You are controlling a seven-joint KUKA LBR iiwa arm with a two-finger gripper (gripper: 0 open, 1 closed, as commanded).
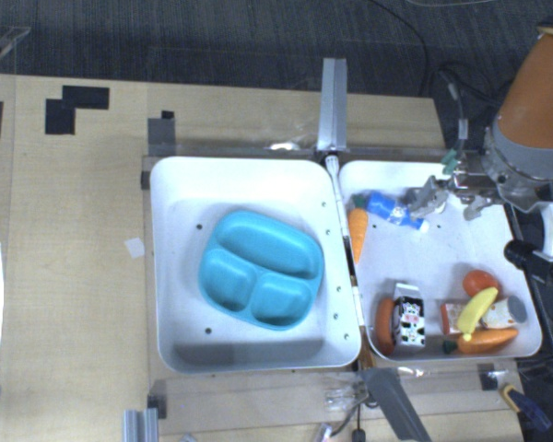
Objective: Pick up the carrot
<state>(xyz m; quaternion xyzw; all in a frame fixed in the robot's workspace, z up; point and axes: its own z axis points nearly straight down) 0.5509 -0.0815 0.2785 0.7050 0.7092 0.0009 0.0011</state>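
Note:
An orange carrot [357, 235] lies lengthwise against the left wall of the right bin [447, 247], near its back. Just right of the carrot's top end lies a blue bottle [385, 208]. My gripper [430, 197] hangs over the back of the right bin, right of the bottle and apart from the carrot, with nothing visibly held. A second orange, tapered, carrot-like piece [487, 341] lies at the bin's front right corner.
The right bin's front holds a brown sausage [384, 321], a small milk carton [407, 319], a yellow banana [480, 306], a red tomato [480, 281] and a small packet [453, 319]. The left bin [180, 247] holds a blue divided plate [260, 268].

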